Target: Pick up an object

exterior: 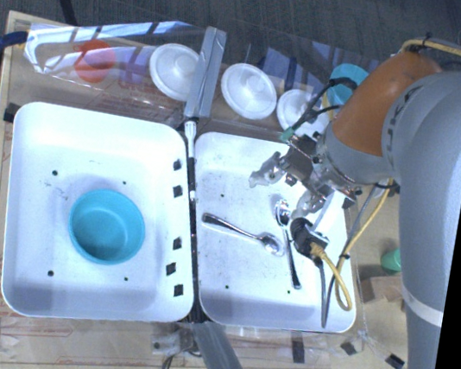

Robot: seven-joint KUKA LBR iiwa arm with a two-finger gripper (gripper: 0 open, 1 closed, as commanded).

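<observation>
While poised over the upper middle of the right bin point(231, 286), pinching nothing with the claw point(285, 190): spread apart, one finger toward the left, the other lower and to the right, with bare bin floor between. Reaching in from the right edge of the frame on the grey arm point(430, 169), with wrist turned downward, presumably to drop straight onto whatever lies beneath.

Nearest candidates for the pick:
- Just below the claw, a dark-handled utensil point(292, 260), shiny end uppermost, handle slanting toward the lower right of the bin. Close to the lower finger, though hard to say whether touching.
- Left of that, a metal spoon point(240, 230), lying flat and nearly level across the bin's centre, its bowl end beside the dark handle.

Flat against the floor, both, so probably awkward to get fingers under; likely to call for a low descent with the fingers straddling a handle crosswise.

Well apart, in the middle of the left bin point(42, 157), a teal bowl point(107, 226), upright and alone, with an easier rim to seize but far from the present reach.

Along the top of the surface point(272, 353), behind the bins, white lids point(248, 90), out of the working area. Trailing past the right bin's edge, a yellow cable point(342, 277), a possible snag.
</observation>
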